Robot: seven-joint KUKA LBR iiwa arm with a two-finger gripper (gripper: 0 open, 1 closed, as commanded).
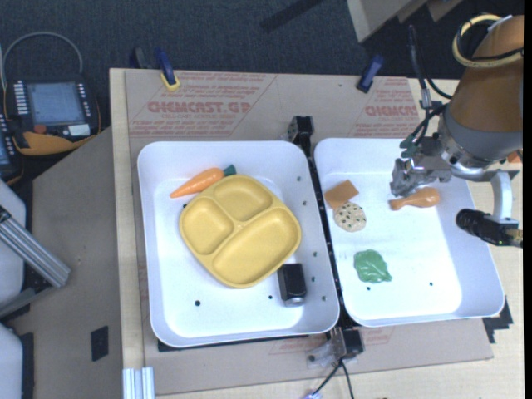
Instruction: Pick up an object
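Broadly, the counter carries two shallow white bins side by side, with the arm reaching in from the right. The left bin holds a yellow divided plate, with a toy carrot touching its upper left edge and a small black block just beside its lower right edge. The right bin holds four small pieces: a green leafy piece toward the front, a tan slice near the divider with a speckled cookie touching it from below, and an orange drumstick-shaped piece toward the back right. The gripper hangs low over that drumstick's left end, right at it, but whether its fingers are spread or closed cannot be told from this angle, and nothing shows clearly between them. Judging by this, the pick is only at the approach or grasp stage: the drumstick seems to lie on the bin floor, so closing on it and lifting it clear are apparently left to do.
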